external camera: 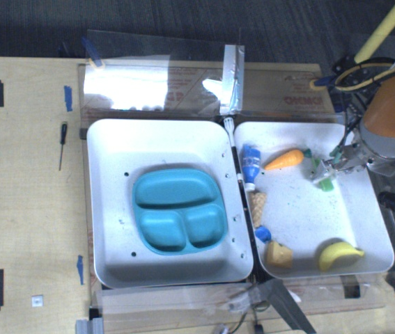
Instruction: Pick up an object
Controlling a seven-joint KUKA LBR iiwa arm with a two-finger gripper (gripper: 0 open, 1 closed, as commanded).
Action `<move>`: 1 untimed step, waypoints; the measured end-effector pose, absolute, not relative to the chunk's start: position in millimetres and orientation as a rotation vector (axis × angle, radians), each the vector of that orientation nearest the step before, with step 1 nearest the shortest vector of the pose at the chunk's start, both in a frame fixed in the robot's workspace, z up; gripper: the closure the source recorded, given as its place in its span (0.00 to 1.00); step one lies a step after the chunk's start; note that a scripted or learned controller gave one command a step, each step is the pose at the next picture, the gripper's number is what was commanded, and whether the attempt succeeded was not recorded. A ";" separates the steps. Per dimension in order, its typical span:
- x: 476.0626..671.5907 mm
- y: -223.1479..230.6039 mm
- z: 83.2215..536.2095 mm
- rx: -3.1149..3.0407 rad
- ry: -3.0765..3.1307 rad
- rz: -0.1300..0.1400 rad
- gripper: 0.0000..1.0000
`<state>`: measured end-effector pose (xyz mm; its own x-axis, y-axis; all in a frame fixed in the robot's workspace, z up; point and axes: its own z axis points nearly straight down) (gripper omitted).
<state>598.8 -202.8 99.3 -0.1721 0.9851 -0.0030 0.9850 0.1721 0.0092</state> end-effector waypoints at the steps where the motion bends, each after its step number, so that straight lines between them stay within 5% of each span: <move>1: 556.6 -127.1 215.7 2.177 2.254 0.013 1.00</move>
<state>556.6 -127.1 215.7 -0.0346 0.9994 -0.0004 0.9993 0.0346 0.0115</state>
